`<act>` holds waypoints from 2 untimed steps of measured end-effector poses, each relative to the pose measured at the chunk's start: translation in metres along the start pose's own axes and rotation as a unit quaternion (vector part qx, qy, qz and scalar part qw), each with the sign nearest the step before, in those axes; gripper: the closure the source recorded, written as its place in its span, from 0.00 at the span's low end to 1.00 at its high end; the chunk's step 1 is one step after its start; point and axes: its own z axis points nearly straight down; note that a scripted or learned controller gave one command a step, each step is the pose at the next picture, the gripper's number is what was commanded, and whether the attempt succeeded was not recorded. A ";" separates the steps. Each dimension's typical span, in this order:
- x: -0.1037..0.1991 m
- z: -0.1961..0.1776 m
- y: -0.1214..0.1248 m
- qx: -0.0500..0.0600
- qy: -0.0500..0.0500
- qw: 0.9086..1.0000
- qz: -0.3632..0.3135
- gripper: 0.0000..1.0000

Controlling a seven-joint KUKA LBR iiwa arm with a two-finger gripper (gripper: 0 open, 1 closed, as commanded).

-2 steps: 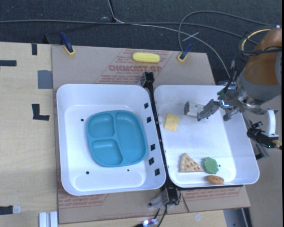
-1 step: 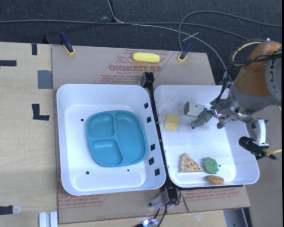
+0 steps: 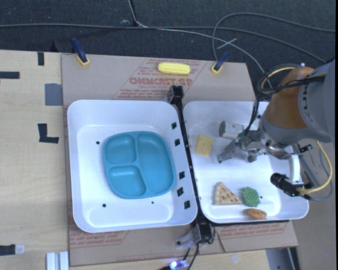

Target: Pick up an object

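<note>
A: List for me the contents of the right white plastic bin (image 3: 214,112).

B: You have four items there. One: a pale yellow square cheese-like block (image 3: 204,144) near the left wall, lying flat. Two: an orange-brown waffle-textured pizza wedge (image 3: 226,195) toward the front. Three: a green knobbly round piece (image 3: 250,196), just beside the wedge on its right. Four: a small orange-brown oval piece (image 3: 257,212), near the front rim below the green one.

A: And the hand?

B: You see the grey two-finger hand (image 3: 235,141) low over the bin's middle, right of the yellow block and apart from it. Its fingers are spread wide, with nothing between them.

A: The left bin?

B: The left white bin (image 3: 84,167) holds one blue three-compartment plastic tray (image 3: 138,163). A yellow banana-shaped toy (image 3: 173,68) lies on the cardboard-covered surface (image 3: 101,77) behind the bins.
</note>
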 end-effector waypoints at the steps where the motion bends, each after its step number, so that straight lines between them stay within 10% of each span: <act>1: 0.000 0.011 0.001 -0.003 -0.001 1.000 0.000 0.00; 2: 0.000 0.000 0.002 -0.006 -0.002 1.000 0.000 1.00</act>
